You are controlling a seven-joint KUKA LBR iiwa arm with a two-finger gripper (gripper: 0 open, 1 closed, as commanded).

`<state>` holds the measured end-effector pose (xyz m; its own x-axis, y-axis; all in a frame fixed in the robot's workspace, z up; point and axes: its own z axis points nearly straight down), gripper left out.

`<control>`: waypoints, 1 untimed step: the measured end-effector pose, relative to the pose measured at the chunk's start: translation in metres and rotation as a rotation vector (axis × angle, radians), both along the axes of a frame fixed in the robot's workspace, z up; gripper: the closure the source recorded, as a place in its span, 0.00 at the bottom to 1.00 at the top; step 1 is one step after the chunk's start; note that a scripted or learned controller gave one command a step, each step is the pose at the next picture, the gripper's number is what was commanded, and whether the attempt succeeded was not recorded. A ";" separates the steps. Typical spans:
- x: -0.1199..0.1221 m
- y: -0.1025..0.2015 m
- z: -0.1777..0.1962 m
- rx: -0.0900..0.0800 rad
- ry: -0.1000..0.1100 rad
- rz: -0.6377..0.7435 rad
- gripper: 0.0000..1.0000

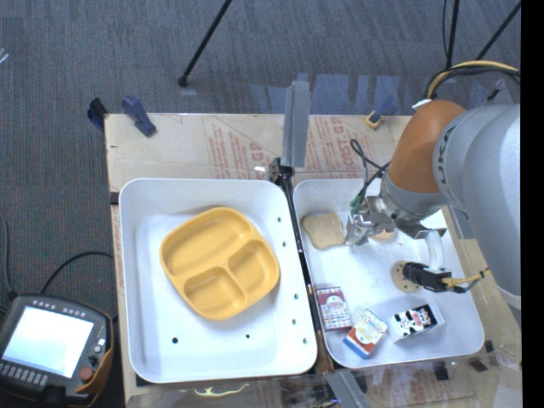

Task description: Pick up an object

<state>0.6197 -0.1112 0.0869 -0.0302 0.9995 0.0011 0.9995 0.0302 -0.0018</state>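
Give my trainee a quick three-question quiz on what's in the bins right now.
1. True or false: the yellow divided plate lies in the left bin.
2. Which thing sits nearest the end effector? A) bread slice B) cow-print carton C) red packet
3. Fill in: the plate has ___ compartments.

Key: 1 true; 2 A; 3 three.

The floor [102, 41] is dark grey carpet with thin lines. Two thin black stand legs [208, 34] slant across it. A brown board [200, 147] covers the bench top. A small screen [49, 340] glows white at the bottom left corner
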 end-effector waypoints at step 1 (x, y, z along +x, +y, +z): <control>-0.041 -0.029 -0.001 0.000 0.004 -0.173 1.00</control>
<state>0.5783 -0.1406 0.0861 0.1421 0.9899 0.0012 0.9898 -0.1421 -0.0056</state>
